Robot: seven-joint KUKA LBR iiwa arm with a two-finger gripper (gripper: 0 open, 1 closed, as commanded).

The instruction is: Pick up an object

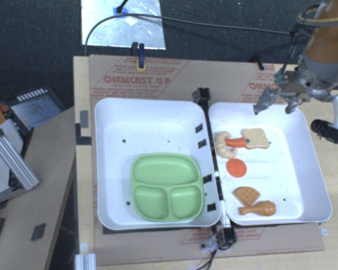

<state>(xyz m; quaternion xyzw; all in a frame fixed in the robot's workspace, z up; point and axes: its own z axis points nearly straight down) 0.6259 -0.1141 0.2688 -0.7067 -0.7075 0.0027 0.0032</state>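
- Hovering over the far edge of the right bin point(310, 151), the claw point(276, 102) has its two fingers spread apart with nothing between them and touches none of the objects.
- Open room: the right half of the right bin is bare white floor, and so is the far half of the left bin point(118, 122); the two bins meet at a black-clipped seam in the middle.
- Left bin: a green divided tray point(166, 185) with three compartments sits in its near half, close to the seam.
- Right bin, all toward its left side: a pale curved piece point(220, 145) near the seam, an orange carrot-like stick point(235, 142) touching it, and a tan bread slice point(256, 138) just beside the stick.
- Below them lies a round orange disc point(236, 167), apart from the rest.
- Nearest the front edge, a brown waffle piece point(246, 195) touches a chicken drumstick point(259, 208).
- Cardboard point(158, 77) covers the worktop under the bins.
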